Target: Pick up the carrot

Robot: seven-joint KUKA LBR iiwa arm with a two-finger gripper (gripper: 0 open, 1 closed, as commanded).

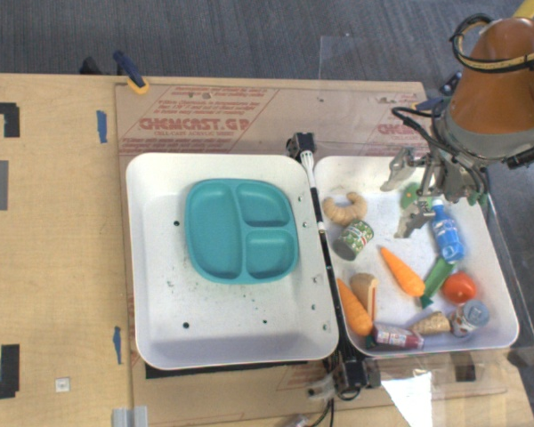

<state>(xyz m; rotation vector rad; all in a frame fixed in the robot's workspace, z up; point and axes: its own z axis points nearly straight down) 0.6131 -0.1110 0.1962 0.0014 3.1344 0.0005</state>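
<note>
You see the claw (424, 205) hanging over the upper part of the right bin (503, 278), below the arm's orange band (498, 74); its metal fingers (412, 221) stand spread apart with nothing between them. The carrot (401, 270) lies in the middle of that bin, tilted from upper left to lower right, apart from the claw and below it in the view. Just to its right you find a green pepper (437, 277) and a red tomato (460, 287), and above those a blue bottle (446, 235) lying close under the claw. A second orange piece (355, 307) rests along the bin's left wall, beside a small tan piece (365, 285). Higher up on the left sit a tan ring-shaped pastry (344, 206) and a green can (357, 237). Along the bin's lower edge lie a pink-labelled tube (395, 335), a small brownish item (433, 324) and a grey round thing (473, 315). In the left bin (151, 283) a teal divided plate (242, 229) lies flat near the top. Both bins rest on a cardboard sheet (214, 118) on the counter (44, 256)
</note>
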